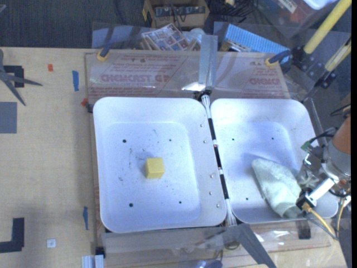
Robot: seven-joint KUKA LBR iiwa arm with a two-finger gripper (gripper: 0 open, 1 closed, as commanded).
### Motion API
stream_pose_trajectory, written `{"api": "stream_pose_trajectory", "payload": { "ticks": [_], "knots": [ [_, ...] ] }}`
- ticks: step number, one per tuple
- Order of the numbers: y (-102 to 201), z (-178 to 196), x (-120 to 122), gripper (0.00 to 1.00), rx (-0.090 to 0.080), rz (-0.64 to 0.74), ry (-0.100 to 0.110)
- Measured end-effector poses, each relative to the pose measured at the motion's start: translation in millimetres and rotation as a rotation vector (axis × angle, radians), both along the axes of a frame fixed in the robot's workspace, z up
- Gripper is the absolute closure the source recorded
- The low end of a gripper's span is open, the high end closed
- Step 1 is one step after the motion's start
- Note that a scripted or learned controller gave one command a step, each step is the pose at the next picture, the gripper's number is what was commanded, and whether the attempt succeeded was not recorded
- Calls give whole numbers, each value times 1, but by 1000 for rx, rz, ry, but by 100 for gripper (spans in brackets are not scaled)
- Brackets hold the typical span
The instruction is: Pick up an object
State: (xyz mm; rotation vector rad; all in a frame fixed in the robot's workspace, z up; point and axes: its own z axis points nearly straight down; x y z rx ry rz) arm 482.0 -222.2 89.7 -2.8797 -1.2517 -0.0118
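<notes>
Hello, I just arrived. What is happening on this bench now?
A robot arm reaches in from the right. Its gripper is low in the right bin, at the near end of a pale cloth-like bundle. Whether it grips the bundle is unclear. A small yellow cube lies alone in the left bin.

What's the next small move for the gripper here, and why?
Probably a short slide left, over the crumpled cloth. The gripper sits at the right bin's lower right corner, against the cloth's lower end. The yellow block lies far off in the left bin.
</notes>
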Motion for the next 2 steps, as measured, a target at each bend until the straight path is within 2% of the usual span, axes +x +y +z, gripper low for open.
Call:
{"api": "stream_pose_trajectory", "payload": {
  "ticks": [1, 2],
  "knots": [
    [30, 104, 29, 100, -4, -313, 8],
    [9, 0, 0, 100, -5, -18, -3]
  ]
}}
